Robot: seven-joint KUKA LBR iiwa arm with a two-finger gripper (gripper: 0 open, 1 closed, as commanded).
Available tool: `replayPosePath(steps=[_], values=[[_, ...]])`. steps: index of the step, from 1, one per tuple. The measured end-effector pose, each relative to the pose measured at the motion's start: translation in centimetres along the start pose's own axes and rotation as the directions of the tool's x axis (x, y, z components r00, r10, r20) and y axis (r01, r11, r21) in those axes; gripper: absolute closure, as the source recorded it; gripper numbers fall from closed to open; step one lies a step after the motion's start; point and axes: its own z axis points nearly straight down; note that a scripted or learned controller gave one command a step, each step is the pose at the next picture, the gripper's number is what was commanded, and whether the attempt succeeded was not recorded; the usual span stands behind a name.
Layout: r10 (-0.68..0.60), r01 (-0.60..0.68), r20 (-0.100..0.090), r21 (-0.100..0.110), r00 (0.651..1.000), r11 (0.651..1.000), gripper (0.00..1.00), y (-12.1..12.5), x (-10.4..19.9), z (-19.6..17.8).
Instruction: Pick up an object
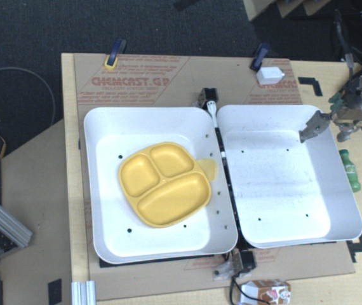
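At the right edge of the view the hand (313, 127) hangs over the upper right corner of the right bin (282, 234), one dark finger slanting down toward the bin's rim; whether it is spread or pressed together cannot be told from this angle, and nothing is seen between its tips; the grey arm (359, 100) enters from the right just behind it. Well apart from the hand, in the left bin (105, 234), lies a yellow divided plate (164, 183) with three compartments, two small ones toward the far side and one large one toward the near side; it sits flat near the middle of the bin, turned at a slight angle; a small pale yellow piece (207, 168) peeks out from under its right edge, close to the bin's right wall. Both bins rest side by side on a cardboard sheet (168, 75) printed with red lettering, which covers the desk; a small white block (270, 75) sits on the cardboard beyond the right bin; a green object (350, 169) lies just outside the right bin's right rim.
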Motion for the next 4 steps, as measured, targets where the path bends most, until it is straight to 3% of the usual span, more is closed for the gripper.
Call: replayPosePath(steps=[1, 2, 3, 4], values=[[-0.004, 0.004, 0.002, -0.017, 1.0, 1.0, 0.0, -7.9, 4.2, -13.3], [0.004, -0.004, 0.008, -0.019, 1.0, 1.0, 0.0, -7.8, -0.1, -25.3], [0.0, 0.0, 0.005, -0.009, 1.0, 1.0, 1.0, -7.7, 0.1, -25.7], [0.0, 0.0, -0.003, 0.013, 1.0, 1.0, 1.0, -7.9, 2.4, -13.0]])
